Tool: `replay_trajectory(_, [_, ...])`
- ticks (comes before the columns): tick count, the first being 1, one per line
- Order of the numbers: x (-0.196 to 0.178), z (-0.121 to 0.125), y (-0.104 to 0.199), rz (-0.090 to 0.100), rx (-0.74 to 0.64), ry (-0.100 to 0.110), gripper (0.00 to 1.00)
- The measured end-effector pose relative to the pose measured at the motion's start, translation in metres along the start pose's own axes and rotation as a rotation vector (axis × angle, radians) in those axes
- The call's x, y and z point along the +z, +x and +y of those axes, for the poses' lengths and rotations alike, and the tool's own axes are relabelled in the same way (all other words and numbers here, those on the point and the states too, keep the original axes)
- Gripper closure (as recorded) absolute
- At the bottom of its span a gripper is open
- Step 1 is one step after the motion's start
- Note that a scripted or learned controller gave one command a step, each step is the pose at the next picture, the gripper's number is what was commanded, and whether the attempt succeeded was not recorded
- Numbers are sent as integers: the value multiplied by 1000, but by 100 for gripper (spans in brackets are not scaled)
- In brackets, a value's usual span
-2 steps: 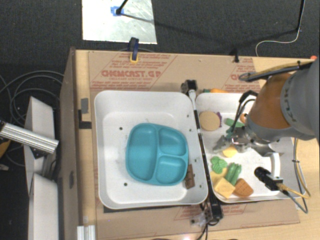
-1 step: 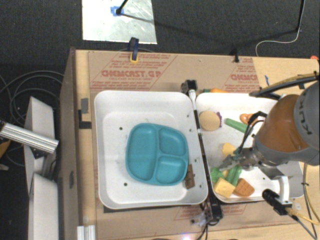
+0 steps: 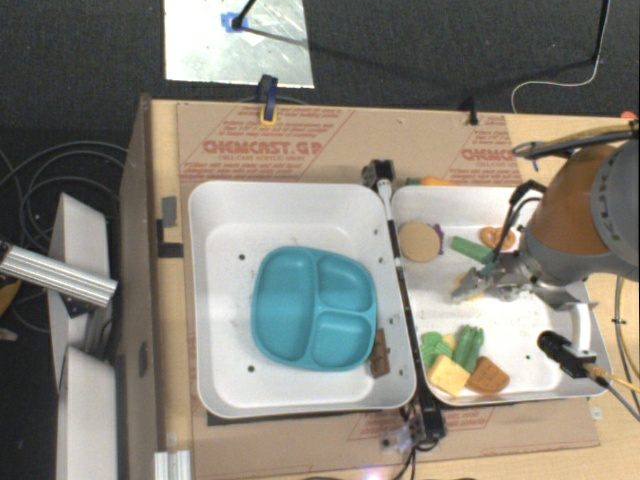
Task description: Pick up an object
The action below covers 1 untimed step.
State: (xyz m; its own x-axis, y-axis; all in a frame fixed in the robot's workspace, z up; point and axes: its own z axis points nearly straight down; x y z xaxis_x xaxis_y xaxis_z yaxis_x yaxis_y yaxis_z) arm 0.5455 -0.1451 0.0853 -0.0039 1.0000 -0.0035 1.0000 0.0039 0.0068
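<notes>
Green toys (image 3: 455, 346), a tan disc (image 3: 420, 241) ring the claw (image 3: 470, 286); its state I cannot tell.

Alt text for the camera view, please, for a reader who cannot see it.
A grey arm's two-finger gripper hangs low in the right white bin among small toy foods, beside a green block. The left white bin holds a teal divided plate.
</notes>
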Motion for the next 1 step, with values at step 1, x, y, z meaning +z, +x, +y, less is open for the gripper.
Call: replay_trajectory(1, [-1, 128, 2, 1, -5, -6, 0])
